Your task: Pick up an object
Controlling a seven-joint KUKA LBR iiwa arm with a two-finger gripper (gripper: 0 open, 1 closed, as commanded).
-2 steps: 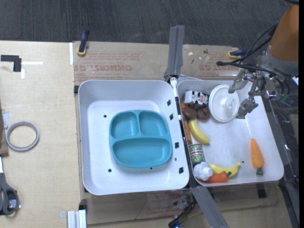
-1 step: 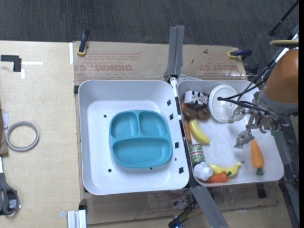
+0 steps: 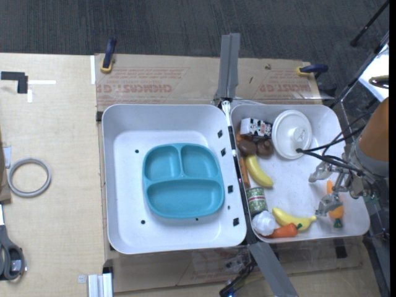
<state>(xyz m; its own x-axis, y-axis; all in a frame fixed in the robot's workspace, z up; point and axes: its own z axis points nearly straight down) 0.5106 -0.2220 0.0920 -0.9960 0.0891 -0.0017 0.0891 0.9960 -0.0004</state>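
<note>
A: Contents logged left to right. Grey tape ring (image 3: pixel 28 177) is seen on the bench, then the left white plastic bin (image 3: pixel 117 184) with a teal three-compartment plate (image 3: pixel 183 180) in it.

B: Right bin?

A: Right white plastic bin (image 3: pixel 297 193) is packed along its left and front edges: brown chocolate-like lump (image 3: pixel 255 146), yellow plastic banana (image 3: pixel 258 172), small green can (image 3: pixel 255 198), second yellow banana (image 3: pixel 292 218), orange carrot (image 3: pixel 284 231). White round lid (image 3: pixel 291 133) sits at the back.

B: Gripper?

A: Metal two-finger gripper (image 3: pixel 329 197) is lowered at the bin's right side, near a small orange piece (image 3: pixel 336 211). Jaw state cannot be told; nothing is seen between the fingers.

B: Progress?

A: Judged early: nothing lifted, grasp and lift remain.
</note>
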